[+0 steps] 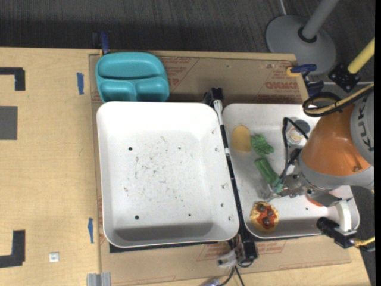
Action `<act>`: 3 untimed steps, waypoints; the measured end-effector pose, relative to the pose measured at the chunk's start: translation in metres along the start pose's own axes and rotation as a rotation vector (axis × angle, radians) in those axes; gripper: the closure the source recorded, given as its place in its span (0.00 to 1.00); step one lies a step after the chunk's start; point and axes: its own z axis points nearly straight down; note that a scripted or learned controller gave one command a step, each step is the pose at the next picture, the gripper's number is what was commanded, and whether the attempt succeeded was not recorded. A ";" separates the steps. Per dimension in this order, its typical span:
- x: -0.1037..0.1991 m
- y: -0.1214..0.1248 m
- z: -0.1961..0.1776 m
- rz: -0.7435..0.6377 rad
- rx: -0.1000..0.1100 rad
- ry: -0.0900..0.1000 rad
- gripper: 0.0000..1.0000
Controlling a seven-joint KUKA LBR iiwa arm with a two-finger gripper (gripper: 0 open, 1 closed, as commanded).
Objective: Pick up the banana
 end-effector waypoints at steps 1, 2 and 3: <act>0.000 0.001 -0.010 0.001 -0.003 -0.001 1.00; 0.000 0.002 -0.020 0.002 -0.005 -0.003 1.00; 0.000 0.002 -0.029 0.002 -0.008 -0.004 1.00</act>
